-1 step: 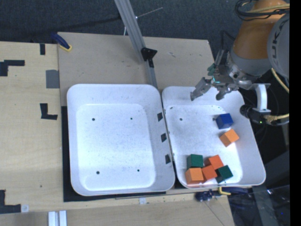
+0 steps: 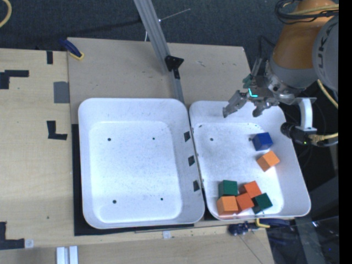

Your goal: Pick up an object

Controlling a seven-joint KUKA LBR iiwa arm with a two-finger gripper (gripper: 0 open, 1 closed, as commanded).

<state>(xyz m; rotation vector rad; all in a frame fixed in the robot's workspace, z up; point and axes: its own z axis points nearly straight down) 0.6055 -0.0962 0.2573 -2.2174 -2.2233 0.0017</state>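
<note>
Gripper (image 2: pixel 242 108) spread wide, holding nothing, poised over upper part of right bin (image 2: pixel 291 175) | blue cube (image 2: pixel 262 141) just below-right of fingers, orange cube (image 2: pixel 268 160) beneath it | risk: descent lands beside blue cube, nudging it away | counter (image 2: pixel 33 147) pale wood; dark floor at frame top.

Probably a robotics lab: taped wooden bench (image 2: pixel 33 147), two white bins (image 2: pixel 88 164), industrial arm (image 2: pixel 302 43)
</note>
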